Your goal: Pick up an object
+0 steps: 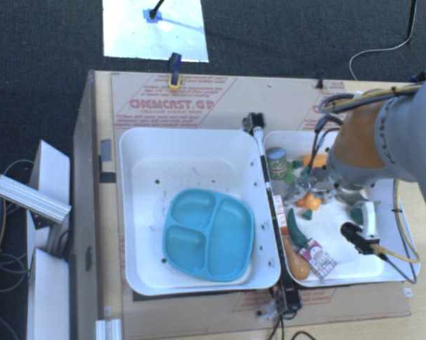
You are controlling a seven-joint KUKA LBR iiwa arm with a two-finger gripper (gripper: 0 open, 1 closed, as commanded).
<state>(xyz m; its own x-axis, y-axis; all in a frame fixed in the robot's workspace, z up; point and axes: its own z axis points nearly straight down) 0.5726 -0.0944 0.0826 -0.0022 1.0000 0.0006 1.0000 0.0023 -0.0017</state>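
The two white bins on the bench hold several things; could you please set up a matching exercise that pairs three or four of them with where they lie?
Things:
1. blue divided plate
2. small can with a green label
3. dark green vegetable
4. small red-patterned packet

Places:
A. far end of the right bin, by the divider between the bins
B. near end of the right bin
C. left bin
D. middle of the right bin, lying beside the divider

Pairs: 1-C, 2-A, 3-D, 4-B
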